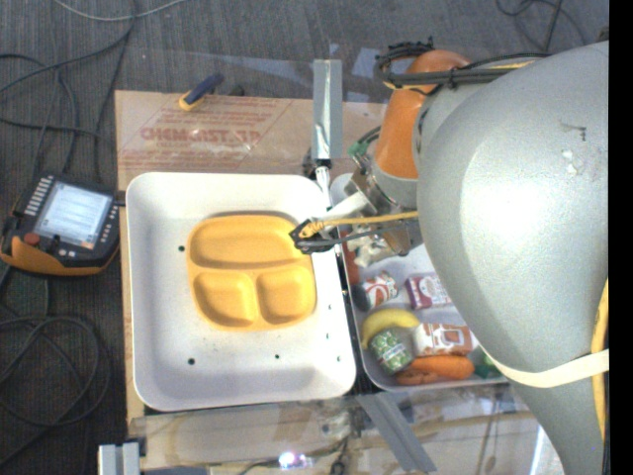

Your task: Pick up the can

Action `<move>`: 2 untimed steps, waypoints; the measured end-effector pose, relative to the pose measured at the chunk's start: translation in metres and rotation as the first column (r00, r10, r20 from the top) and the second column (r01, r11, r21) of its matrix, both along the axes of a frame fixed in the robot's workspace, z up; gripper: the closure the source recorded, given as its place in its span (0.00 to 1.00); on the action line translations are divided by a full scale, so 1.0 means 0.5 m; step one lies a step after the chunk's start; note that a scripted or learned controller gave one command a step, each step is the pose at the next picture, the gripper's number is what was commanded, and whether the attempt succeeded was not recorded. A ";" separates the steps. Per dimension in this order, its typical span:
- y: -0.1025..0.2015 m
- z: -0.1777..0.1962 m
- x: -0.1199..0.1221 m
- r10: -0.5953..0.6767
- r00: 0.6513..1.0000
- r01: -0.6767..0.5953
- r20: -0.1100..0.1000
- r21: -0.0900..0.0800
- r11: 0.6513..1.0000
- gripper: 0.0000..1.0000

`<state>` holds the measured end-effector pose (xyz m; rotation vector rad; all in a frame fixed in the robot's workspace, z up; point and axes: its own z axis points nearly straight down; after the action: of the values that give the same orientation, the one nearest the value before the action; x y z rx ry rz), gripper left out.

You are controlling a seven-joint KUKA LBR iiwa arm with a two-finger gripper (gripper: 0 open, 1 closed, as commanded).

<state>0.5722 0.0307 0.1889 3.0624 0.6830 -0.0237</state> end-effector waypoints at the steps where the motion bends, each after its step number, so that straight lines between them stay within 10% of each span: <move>1: 0.079 0.143 0.131 -0.174 0.985 0.174 0.009 0.005 0.985 1.00; 2: 0.079 0.143 0.131 -0.178 0.984 0.177 0.009 0.005 0.984 0.00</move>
<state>0.6378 0.0703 0.2602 3.1144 0.4079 -0.0083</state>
